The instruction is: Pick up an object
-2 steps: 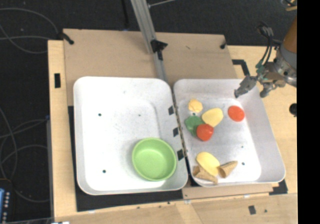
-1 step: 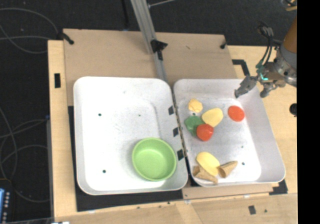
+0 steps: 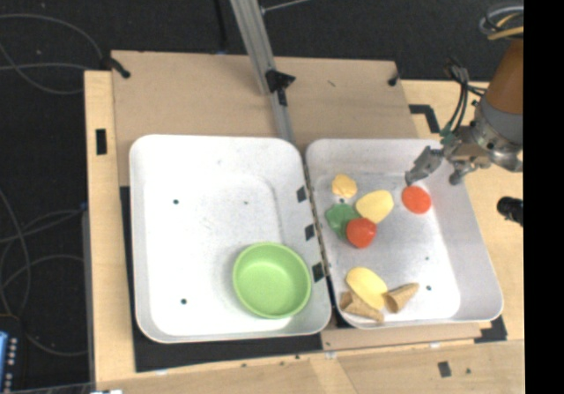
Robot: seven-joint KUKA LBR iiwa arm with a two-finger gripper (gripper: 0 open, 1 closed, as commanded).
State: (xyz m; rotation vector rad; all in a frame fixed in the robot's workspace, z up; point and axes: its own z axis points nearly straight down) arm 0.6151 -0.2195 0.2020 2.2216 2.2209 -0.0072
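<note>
A red ball lies in the right bin, toward its upper right part, just below and beside the gripper, not touching it. The arm reaches in from the right, wrist bent down over the bin's far corner. The gripper's two fingers stand apart with nothing between them. Farther left lie a yellow lemon, a red tomato, a green piece. A green bowl sits in the left bin on the counter.
</note>
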